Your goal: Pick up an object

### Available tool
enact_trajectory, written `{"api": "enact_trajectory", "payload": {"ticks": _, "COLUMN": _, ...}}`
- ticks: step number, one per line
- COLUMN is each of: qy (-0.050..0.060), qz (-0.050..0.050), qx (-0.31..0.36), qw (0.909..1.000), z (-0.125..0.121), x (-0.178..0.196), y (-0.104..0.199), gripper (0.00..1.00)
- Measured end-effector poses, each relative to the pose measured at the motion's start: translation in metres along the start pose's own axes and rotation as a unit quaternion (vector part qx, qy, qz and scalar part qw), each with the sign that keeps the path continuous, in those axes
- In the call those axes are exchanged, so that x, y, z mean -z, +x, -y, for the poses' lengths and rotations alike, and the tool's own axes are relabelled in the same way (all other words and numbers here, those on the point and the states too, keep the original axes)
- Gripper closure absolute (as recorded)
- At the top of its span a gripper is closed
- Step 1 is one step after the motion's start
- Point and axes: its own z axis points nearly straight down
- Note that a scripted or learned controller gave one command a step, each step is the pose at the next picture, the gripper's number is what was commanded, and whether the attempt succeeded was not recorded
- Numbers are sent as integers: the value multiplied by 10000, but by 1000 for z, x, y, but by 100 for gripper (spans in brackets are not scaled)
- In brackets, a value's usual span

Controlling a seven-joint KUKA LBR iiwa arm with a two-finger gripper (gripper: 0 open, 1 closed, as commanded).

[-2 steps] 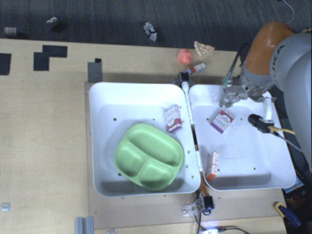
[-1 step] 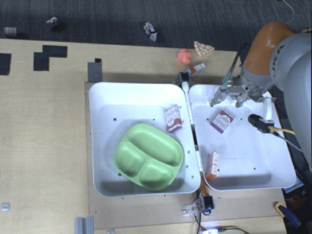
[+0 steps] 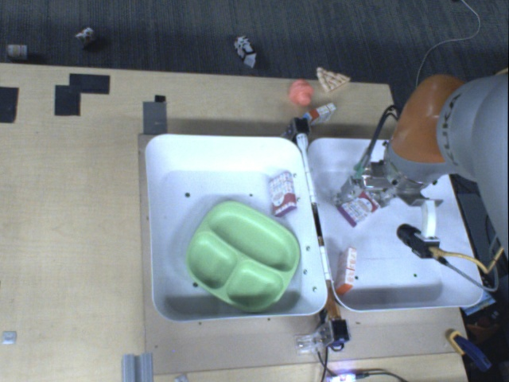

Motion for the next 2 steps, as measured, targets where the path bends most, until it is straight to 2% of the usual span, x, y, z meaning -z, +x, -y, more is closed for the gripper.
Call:
{"api": "enact_trajectory", "payload": {"ticks": 1, "qy": -39, "qz": 3, "qx": 7, "qw": 10000, "z": -3, "x": 12, "y": 1, "gripper": 100}}
{"api": "enact_trajectory", "payload": {"ticks": 2, "qy": -37, "qz": 2, "qx": 9, "qw": 10000, "z": -2, "x": 12, "y": 1, "gripper": 0}}
